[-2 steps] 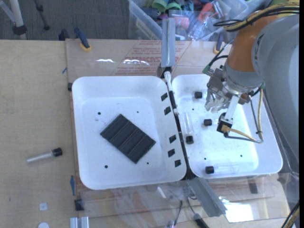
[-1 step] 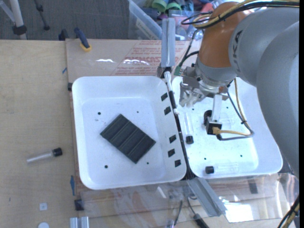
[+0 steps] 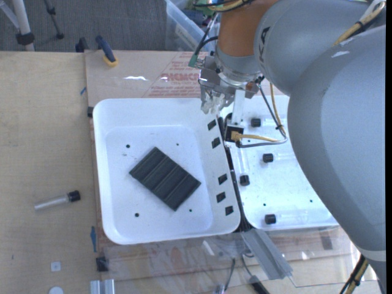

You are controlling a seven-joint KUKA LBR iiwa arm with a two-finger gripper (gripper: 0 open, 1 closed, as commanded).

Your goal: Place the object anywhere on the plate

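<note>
End effector [image 3: 214, 106] hangs over the far rim of the left bin [image 3: 101, 164], by the divider between the two bins. Nothing seen between its fingers; whether they stand wide or narrow I cannot tell.

Object: dark ribbed slab [image 3: 165, 177], lying flat on the bin floor, nearer the camera than the end effector and to its left, well apart.

Judgement: looks stiff, light and thin. The grooves may give some grip. Best taken across the short width, fingers on the two long edges.
</note>
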